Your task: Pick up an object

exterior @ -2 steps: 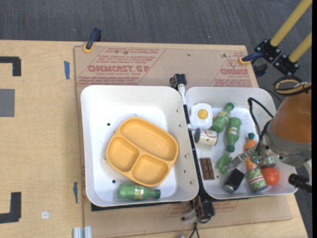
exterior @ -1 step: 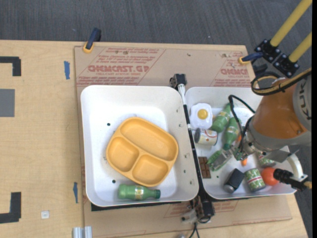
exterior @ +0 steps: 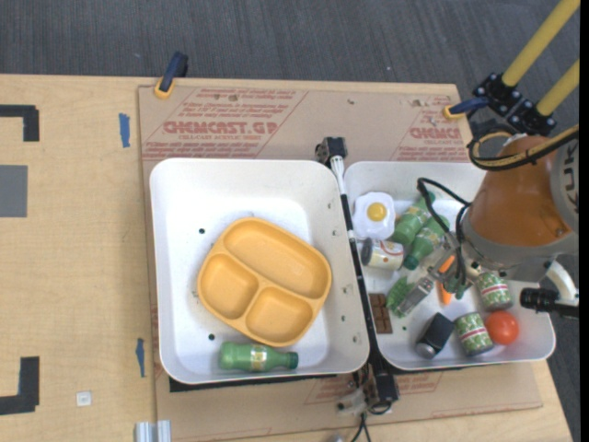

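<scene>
The arm's orange band (exterior: pixel 515 201) hangs over the right bin (exterior: pixel 538 348), with the gripper (exterior: pixel 448 270) low among a heap of small things: green bottles (exterior: pixel 419 233), a white item with a yellow spot (exterior: pixel 375 213), two green-patterned cans (exterior: pixel 476 331), a red ball (exterior: pixel 502 328) and a dark block (exterior: pixel 433 335). An orange piece (exterior: pixel 446 288) lies right at the tool tip, perhaps touching. I cannot tell how the jaws stand. The left bin (exterior: pixel 175 274) bears a yellow divided tray (exterior: pixel 264 279) and a green bottle (exterior: pixel 258 358).
</scene>
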You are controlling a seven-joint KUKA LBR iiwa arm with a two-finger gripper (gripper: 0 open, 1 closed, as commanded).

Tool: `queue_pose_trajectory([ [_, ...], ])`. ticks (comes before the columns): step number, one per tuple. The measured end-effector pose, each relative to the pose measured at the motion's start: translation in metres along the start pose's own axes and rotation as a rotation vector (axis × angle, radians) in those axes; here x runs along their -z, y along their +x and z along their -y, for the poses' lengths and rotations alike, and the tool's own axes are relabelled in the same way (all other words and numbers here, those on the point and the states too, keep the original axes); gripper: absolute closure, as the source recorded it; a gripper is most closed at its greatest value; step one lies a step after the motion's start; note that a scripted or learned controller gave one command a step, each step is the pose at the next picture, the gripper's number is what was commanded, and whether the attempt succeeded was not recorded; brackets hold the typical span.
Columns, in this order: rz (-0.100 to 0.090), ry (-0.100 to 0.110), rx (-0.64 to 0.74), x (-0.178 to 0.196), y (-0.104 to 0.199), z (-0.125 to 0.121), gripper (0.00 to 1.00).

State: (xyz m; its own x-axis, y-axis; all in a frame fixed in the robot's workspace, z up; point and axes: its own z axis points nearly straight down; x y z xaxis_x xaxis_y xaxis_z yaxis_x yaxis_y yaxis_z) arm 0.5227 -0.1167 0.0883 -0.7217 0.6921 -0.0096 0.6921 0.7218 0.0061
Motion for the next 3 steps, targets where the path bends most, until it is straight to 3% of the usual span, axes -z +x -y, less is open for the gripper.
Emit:
queue_pose_trajectory([
  [1, -0.002, 0.001, 0.104, 0.000, 0.037, 0.014, 0.00],
  [2, -0.006, 0.002, 0.109, -0.001, 0.008, -0.023, 0.00],
  [3, -0.006, 0.006, -0.736, -0.001, 0.009, -0.022, 0.00],
])
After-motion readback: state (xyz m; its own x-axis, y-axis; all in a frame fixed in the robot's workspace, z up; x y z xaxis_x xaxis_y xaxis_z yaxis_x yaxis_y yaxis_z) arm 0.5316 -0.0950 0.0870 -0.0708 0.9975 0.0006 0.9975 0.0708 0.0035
